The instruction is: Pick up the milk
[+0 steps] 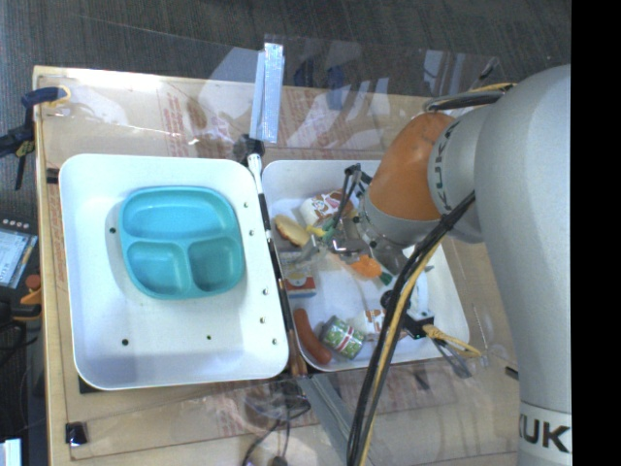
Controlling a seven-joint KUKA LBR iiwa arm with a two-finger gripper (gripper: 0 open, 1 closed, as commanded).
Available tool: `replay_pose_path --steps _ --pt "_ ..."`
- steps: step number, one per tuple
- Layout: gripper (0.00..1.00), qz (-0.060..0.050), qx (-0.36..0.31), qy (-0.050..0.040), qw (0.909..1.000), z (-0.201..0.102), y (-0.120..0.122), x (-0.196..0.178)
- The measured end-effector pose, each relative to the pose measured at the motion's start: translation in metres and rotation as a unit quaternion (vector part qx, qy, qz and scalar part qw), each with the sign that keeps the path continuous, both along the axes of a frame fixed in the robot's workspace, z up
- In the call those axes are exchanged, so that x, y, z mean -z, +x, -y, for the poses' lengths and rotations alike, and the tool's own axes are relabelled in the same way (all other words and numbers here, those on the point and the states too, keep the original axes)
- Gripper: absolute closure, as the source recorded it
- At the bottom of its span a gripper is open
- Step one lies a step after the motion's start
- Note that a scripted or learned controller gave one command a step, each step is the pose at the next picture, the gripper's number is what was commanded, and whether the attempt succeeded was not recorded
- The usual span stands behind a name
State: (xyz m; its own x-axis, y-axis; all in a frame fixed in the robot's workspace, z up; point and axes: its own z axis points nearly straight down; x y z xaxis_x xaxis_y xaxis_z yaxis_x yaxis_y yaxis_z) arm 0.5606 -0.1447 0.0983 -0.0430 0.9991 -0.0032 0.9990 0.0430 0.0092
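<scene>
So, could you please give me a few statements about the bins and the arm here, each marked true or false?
1. A turquoise divided tray lies in the left bin. True.
2. The arm reaches over the left bin. False: it is over the right bin.
3. A sausage lies near the right bin's front edge. True.
4. The tray holds toy food. False: the food items lie in the right bin.

The arm (456, 178) covers much of the right bin (448, 304), and the gripper (342, 233) sits buried in clutter there, too small to read. The milk can't be picked out. The arm runs off the right edge.
</scene>
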Motion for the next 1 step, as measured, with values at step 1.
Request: replay_pose_path --steps 1 --pt "0.0 -0.007 0.059 0.0023 0.9982 0.0111 0.0635 0.0014"
